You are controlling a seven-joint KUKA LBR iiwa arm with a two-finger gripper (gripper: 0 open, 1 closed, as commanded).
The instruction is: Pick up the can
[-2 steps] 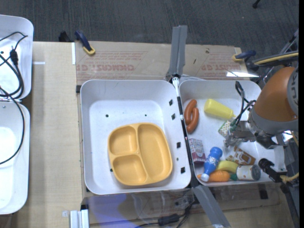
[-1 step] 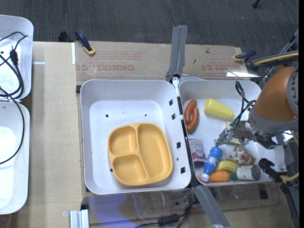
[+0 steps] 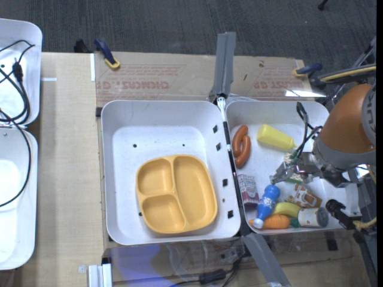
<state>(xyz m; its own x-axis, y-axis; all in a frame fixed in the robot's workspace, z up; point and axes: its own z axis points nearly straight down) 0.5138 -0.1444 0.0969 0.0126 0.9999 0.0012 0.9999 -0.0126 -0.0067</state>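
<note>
**Can lies on its side in the right bin's front corner, gripper above the clutter**

The left bin (image 3: 114, 160) holds a yellow divided plate (image 3: 176, 193) set toward its front, with bare white floor behind and to either side of it. The right bin (image 3: 272, 113) is the crowded one. The arm (image 3: 350, 127) reaches in from the right, its orange band over the bin's right wall.

The gripper (image 3: 293, 171) hangs over the middle right of that bin, its metal fingers pointing left and down. Whether they are spread or closed cannot be told from this angle, and nothing is seen between them.

The can (image 3: 312, 217) lies on its side near the front right corner, its long axis running roughly left to right along the front wall, its dark end facing right. A snack packet (image 3: 302, 194) lies just behind it, between it and the gripper. A yellow banana (image 3: 286, 208) and an orange fruit (image 3: 276, 222) sit just to its left, with a blue bottle (image 3: 266, 203) tilted beside them.

Farther back, a yellow mustard bottle (image 3: 276, 137) and a curved hot dog (image 3: 241, 146) leave open floor around them. A wrapper (image 3: 247, 187) rests against the left wall.
</note>
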